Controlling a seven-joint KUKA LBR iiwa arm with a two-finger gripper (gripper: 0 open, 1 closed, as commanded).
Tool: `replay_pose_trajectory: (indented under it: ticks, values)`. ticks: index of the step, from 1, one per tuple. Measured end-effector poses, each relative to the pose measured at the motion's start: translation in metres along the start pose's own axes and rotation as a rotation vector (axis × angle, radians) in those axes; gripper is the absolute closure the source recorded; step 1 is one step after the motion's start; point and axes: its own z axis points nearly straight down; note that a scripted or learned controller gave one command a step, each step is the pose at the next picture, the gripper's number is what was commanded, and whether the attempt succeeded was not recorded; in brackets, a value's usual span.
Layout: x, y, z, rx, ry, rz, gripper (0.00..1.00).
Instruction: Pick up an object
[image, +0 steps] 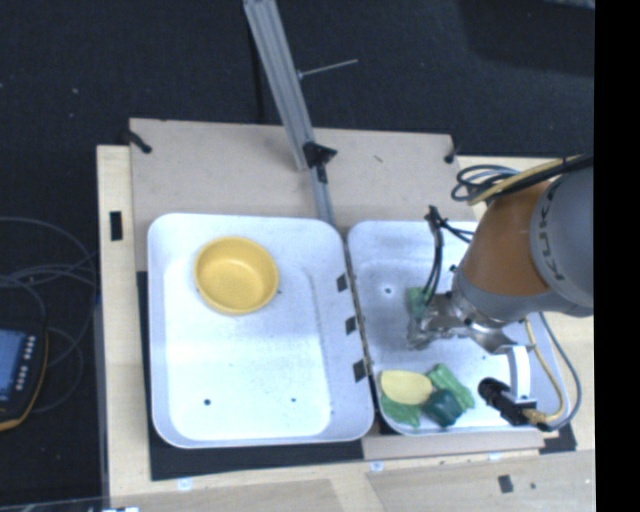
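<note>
My gripper (422, 330) hangs low in the middle of the right bin (385, 250), under the grey and orange arm (510, 255). A small green object (414, 298) lies just above and beside it; whether they touch I cannot tell. At the bin's front edge lie a yellow lemon-like piece (401, 384), a light green piece (446, 379) and a dark teal block (441, 406), all apart from the gripper. A yellow bowl (237, 274) sits in the upper left of the left bin (250, 400).
A black and white fitting (505, 390) with cables hangs at the right bin's front right corner. A grey metal post (290, 100) slants up from between the bins. The arm covers the right half of the right bin.
</note>
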Motion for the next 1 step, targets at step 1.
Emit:
replay_pose_trajectory:
  ticks: [1]
  values:
    - [-0.0007, -0.0037, -0.0615, -0.004, -0.001, -0.001, 1.00]
